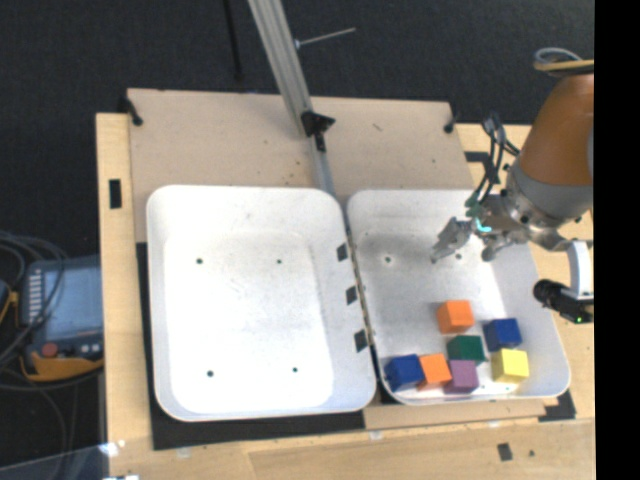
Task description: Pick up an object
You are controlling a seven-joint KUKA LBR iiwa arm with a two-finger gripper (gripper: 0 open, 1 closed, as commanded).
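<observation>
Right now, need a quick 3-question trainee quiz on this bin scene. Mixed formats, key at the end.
1. True or false: the blocks lie in the left bin.
2. Which block lies nearest the gripper? A) yellow block B) upper orange block C) purple block
3. Fill in: the blue block at the right bin's front edge touches an ______ block on its right.

Key:
1. False; they lie in the right bin.
2. B
3. orange

At the right of the frame, the arm was orange on top (round like a ball), then grey, with thin wires beside it.
</observation>
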